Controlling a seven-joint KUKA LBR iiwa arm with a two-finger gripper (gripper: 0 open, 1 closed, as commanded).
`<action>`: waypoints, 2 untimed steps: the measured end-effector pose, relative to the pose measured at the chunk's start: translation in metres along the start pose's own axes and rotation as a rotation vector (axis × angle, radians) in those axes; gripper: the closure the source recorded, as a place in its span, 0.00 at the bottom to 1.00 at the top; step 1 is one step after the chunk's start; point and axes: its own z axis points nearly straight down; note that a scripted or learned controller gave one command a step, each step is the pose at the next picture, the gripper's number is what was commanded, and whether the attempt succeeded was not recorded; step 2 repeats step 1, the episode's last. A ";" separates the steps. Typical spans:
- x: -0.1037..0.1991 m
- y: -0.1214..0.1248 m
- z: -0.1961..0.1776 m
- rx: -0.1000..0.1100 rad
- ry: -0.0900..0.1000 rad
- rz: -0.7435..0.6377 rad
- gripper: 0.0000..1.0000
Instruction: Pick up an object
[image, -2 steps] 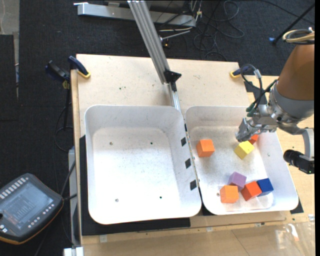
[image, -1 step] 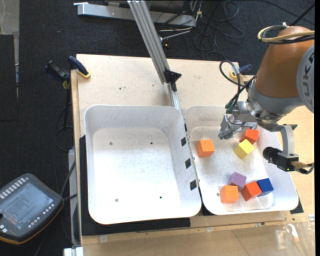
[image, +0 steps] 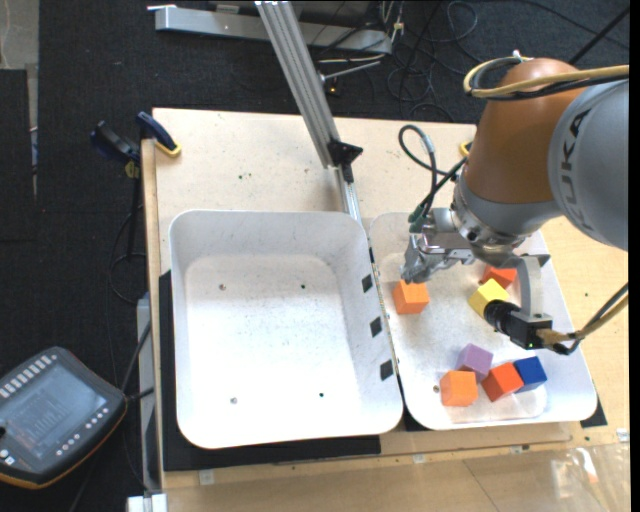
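right white bin (image: 575, 400) bears an orange cube (image: 410, 296) directly beneath the end effector (image: 418, 266), whose grip state i cannot tell.

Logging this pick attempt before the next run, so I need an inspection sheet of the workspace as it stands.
Surface: pale bench bearing two white bins, left bin and right bin.
Job's things: in the right bin, an orange cube under the claw, a yellow cube, a purple cube, a second orange cube, a red cube and a blue cube.
Clutter: clamp at the bench's far left corner.
Grippers: claw sits just above the orange cube; grip cannot be judged.
Cables: black cable looping beside the arm.
Surroundings: handheld pendant on the floor, metal rail.
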 end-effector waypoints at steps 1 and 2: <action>0.045 0.013 0.017 0.001 -0.001 0.001 1.00; 0.045 0.013 0.017 0.001 -0.001 0.001 1.00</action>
